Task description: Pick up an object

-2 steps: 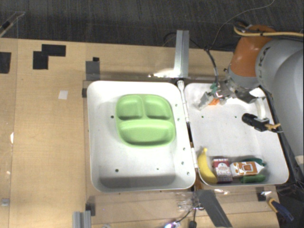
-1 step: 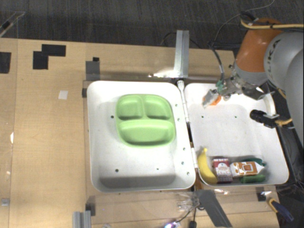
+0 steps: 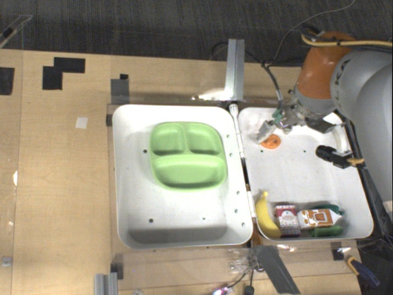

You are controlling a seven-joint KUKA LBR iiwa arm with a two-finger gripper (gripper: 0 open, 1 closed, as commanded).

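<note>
While its grip state is unclear, the pincer [image 3: 272, 128] hangs above an orange object [image 3: 271, 142] in the right bin [image 3: 362, 226].

Lighting: overhead light is illuminating the scene evenly | Glare: highlights are washing out the white bins [image 3: 129, 183] near upper rims | Shadows: soft | Focus: slight blur is softening the lower right of the frame

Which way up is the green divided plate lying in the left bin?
Upside down: the green plate shows three raised, domed sections, not hollows.
</note>
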